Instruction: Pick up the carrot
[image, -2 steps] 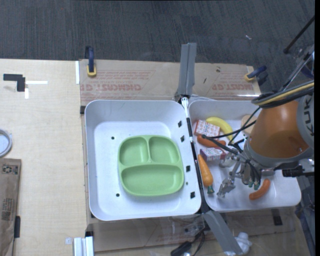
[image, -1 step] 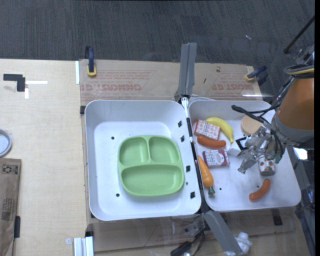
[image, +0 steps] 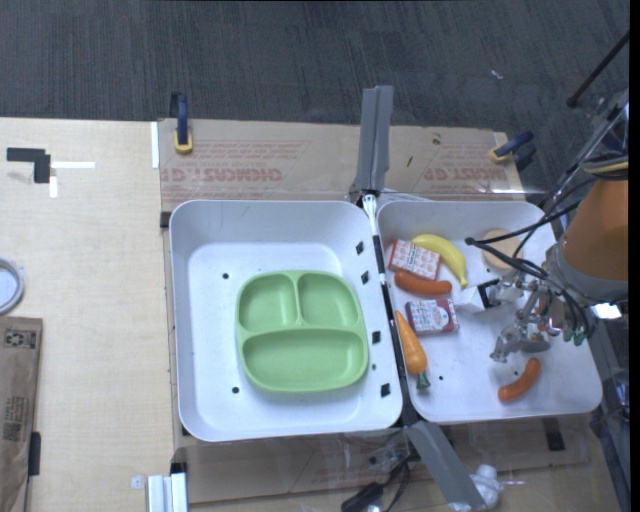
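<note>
The orange tapered carrot with a green stem end lies in the right shallow white plastic bin, against that bin's left wall, just below a small red-and-white carton. The grey metal two-finger gripper hangs well to the carrot's right — its fingers sit just above a small orange-red sausage, gripping nothing, though whether they are parted I cannot tell. Above the carrot lie a second sausage and a yellow banana.
</note>
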